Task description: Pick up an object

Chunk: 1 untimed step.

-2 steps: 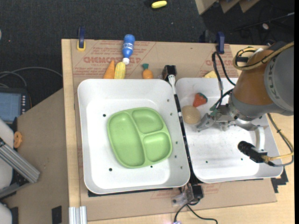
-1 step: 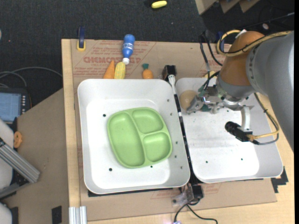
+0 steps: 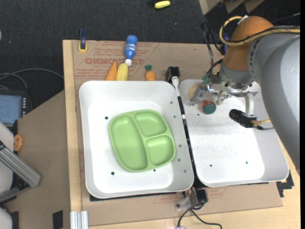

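Note:
My gripper [image 3: 212, 92] hangs over the far left corner of the right bin [image 3: 238, 175], below the orange band [image 3: 245, 37] of the arm. A small round toy, teal with a red top [image 3: 208, 107], lies on the bin floor just in front of the gripper, touching it or very close. A tan object [image 3: 194, 95] sits at the bin's far left edge, beside the gripper. The gripper's body hides how the small toy stands relative to it.
The left bin [image 3: 95, 104] holds a green divided plate [image 3: 141, 140]. On the bench behind the bins lie a blue bottle [image 3: 130, 49], a corn cob [image 3: 122, 72], two carrots [image 3: 111, 72] [image 3: 150, 74] and a black item [image 3: 172, 73]. A black fitting [image 3: 239, 117] juts from the arm.

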Motion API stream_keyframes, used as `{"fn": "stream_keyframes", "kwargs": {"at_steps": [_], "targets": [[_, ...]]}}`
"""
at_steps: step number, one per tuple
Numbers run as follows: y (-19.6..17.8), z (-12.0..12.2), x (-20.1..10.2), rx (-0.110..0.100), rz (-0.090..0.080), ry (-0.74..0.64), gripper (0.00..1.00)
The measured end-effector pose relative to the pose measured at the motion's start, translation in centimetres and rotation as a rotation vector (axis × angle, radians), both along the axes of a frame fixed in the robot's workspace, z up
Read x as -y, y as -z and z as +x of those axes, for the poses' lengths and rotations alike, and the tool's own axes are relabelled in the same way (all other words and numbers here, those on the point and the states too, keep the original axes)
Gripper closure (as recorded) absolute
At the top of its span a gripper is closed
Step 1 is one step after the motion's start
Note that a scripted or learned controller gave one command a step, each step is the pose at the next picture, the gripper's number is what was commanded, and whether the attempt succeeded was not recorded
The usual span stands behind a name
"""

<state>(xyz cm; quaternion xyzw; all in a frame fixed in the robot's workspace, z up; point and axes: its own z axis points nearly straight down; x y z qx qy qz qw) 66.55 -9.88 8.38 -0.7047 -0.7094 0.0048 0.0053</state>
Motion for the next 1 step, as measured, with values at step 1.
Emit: {"fn": "stream_keyframes", "kwargs": {"at_steps": [1], "targets": [[-1.06, -0.05, -0.03, 0.004, 0.0, 0.003, 1.0]]}}
